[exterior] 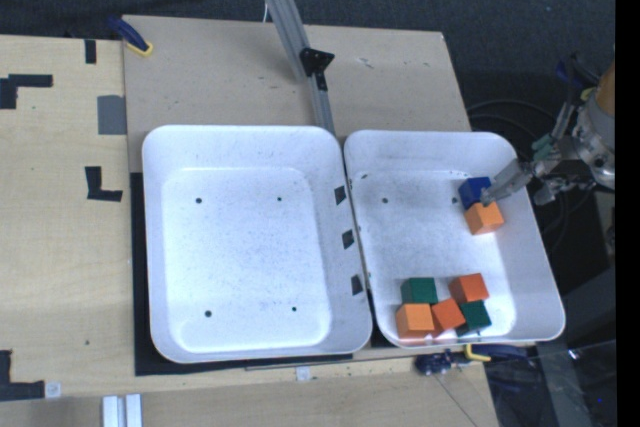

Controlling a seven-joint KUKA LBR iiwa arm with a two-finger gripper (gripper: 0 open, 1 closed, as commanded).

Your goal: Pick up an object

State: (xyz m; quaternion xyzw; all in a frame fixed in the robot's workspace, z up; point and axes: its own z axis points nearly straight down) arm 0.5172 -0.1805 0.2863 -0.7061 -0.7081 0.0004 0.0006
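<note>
A wooden bench (250, 65) sits on dark carpet and holds two white bins side by side. The left bin (160, 245) has only small dots on its floor. In the right bin (400, 165), a heap of orange and green blocks (445, 305) lies at 6 o'clock. The gripper (487, 200) comes in from 3 o'clock. An orange block (485, 217) sits right at its tip, just below a blue part (473, 189). I cannot tell whether it grips the block.
</note>
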